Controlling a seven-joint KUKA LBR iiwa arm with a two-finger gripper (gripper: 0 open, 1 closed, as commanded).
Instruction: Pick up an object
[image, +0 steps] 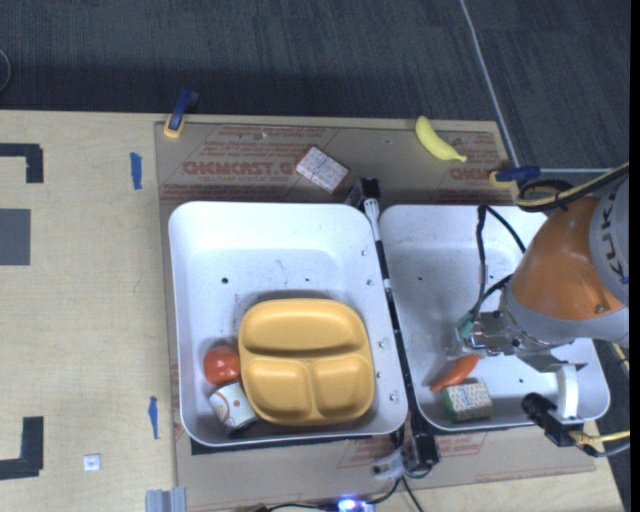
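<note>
nearest the lens, a speckled block (468, 399) lay at the right bin's (430, 250) front wall, an orange carrot-like piece (455, 371) just behind it. the gripper (482, 338) hung low over that piece; whether it was open or gripping, i could not tell. this looked like the reach-and-grasp step; next would come closing squarely on the piece, then lifting.

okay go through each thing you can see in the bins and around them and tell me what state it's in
yellow tray: upside down, left bin.
red ball: against tray's left edge.
orange carrot: lying flat, right bin, beneath the gripper.
speckled block: lying beside carrot.
banana: lying on cardboard behind bins.
</note>
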